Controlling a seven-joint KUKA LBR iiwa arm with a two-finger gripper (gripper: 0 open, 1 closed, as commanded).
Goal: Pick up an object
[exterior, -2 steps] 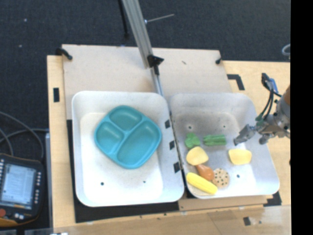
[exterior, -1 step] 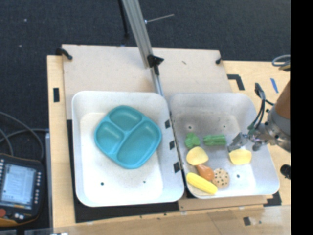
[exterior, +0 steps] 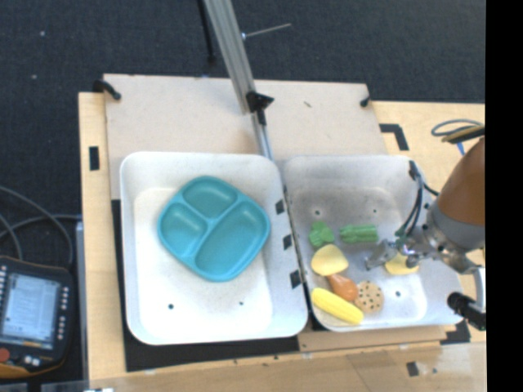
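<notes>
Hand [exterior: 391, 257] low in right bin [exterior: 351, 174], grip state unclear; toy food [exterior: 337, 284] crowds front-left, back half bare

Small yellow piece [exterior: 402, 267] in right bin [exterior: 343, 170], near wall

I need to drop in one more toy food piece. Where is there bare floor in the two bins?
Left bin: bare strip along its near edge, below the teal divided plate. Right bin: far half bare, above the green pieces. Crowded: its near half, with the yellow piece, corn cob, cookie and gripper.
</notes>
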